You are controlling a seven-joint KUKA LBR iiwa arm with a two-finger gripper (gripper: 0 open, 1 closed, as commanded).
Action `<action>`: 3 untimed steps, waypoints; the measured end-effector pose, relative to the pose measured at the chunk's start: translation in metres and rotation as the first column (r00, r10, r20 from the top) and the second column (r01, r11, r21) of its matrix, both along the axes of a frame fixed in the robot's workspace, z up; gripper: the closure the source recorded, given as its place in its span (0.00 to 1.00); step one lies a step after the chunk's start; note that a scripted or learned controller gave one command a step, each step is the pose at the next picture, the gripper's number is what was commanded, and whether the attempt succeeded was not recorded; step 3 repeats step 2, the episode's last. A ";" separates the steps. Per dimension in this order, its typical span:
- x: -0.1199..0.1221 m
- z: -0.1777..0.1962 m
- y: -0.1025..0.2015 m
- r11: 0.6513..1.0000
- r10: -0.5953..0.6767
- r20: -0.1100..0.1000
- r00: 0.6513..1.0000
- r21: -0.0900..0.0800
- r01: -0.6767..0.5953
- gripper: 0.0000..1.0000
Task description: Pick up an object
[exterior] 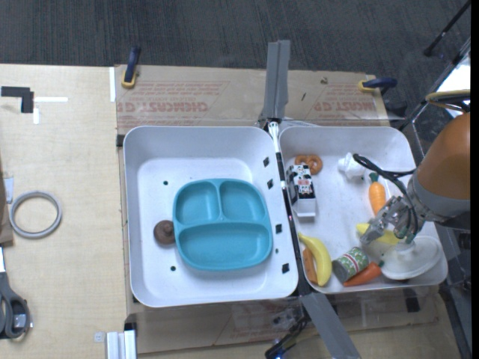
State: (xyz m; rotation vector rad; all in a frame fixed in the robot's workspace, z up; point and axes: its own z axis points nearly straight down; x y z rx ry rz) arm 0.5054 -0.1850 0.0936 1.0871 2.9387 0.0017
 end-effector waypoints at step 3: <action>0.085 0.123 0.068 0.923 -0.384 -0.007 0.923 0.000 0.384 1.00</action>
